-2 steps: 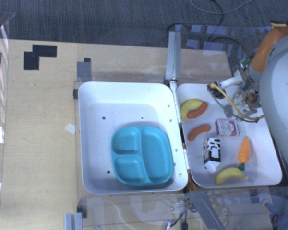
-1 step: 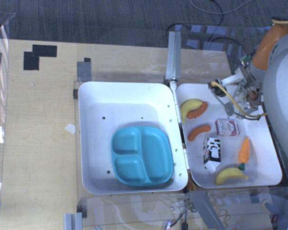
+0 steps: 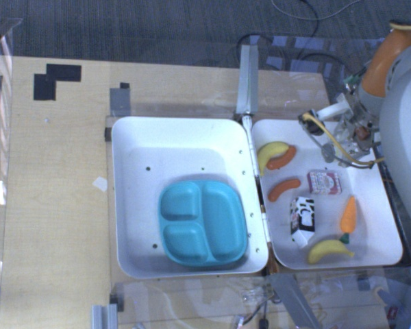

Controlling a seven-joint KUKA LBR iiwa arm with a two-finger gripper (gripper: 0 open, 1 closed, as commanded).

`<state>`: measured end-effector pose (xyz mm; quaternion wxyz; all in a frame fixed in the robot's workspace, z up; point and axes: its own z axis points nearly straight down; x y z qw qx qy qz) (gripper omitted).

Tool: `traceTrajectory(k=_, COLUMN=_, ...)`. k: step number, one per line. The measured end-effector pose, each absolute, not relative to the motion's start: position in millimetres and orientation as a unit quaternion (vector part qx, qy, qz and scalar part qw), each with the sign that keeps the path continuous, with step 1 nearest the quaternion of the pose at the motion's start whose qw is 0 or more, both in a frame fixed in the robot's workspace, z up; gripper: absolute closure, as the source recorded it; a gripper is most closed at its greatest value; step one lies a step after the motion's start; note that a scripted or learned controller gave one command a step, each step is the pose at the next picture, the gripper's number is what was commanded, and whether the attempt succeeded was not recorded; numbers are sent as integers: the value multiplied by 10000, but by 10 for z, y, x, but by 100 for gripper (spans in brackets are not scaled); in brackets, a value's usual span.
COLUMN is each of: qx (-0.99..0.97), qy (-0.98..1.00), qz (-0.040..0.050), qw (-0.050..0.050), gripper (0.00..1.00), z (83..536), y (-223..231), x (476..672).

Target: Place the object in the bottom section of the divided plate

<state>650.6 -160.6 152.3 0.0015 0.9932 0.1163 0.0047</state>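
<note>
banana is lying nearer us than the hand, whose opening i cannot tell, plate sitting in the far bin.

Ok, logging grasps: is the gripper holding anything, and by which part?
Nothing visibly held. The grey arm's gripper sits over the far corner of the right shallow white bin; the nearest thing, a pink packet, lies apart from it.

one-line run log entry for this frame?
tool: over far corner of shallow white right bin | blue divided plastic plate: in white left bin | placement: not yet done
</note>
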Motion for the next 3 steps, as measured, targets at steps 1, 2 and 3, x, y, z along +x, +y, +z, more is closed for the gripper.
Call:
traceTrajectory(k=1, qx=9902, qy=1396, qz=37, qw=-4, gripper=100, z=876, y=-2025, x=6627)
traceTrajectory(k=2, qx=9896, qy=1436, qz=57, qw=6, gripper=100, z=1000, y=-2006, x=6650)
traceTrajectory(k=3, qx=9890, qy=1474, qz=79, qw=13, gripper=100, z=1123, y=-1988, x=6672)
